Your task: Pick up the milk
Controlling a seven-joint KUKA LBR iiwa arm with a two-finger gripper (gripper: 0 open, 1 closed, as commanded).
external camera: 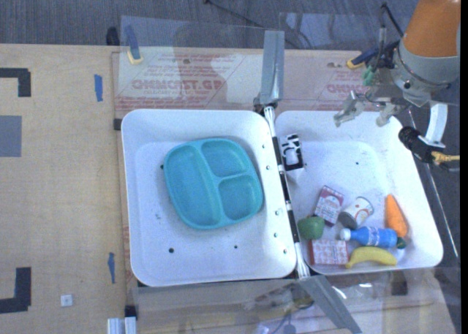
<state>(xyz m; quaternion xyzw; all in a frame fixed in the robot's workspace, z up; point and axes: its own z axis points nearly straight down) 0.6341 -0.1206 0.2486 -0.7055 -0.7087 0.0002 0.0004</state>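
Note:
The milk (292, 151) is a small black-and-white carton lying in the right bin (424, 201), against its left wall near the back. My gripper (364, 113) hangs over the back edge of that bin, to the right of and behind the milk, well apart from it. Its two fingers (344, 115) are spread open with nothing between them. The orange band of the arm sits above it at the top right.
The front of the right bin is crowded: a pink box (329, 203), a can (356, 213), a carrot (395, 215), a green fruit (311, 226), a blue bottle (373, 237), a banana (373, 256). A blue divided plate (213, 183) lies in the left bin (146, 252).

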